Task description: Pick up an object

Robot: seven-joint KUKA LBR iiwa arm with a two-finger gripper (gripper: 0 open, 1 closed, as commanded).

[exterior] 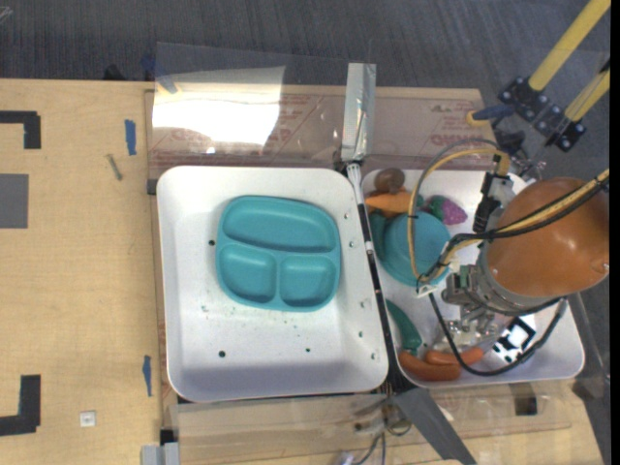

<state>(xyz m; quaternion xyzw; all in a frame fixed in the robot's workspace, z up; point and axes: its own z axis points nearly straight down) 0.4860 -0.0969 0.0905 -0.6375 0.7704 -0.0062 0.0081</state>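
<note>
Orange object (436, 361) lies at the near edge of the right bin (567, 356), just below the gripper (467, 329). We cannot tell the claw's state. We note a teal divided plate (279, 252) in the left bin (184, 289).

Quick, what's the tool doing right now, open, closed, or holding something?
Tool: cannot be told; it hangs low in the right bin, above the orange object.
</note>
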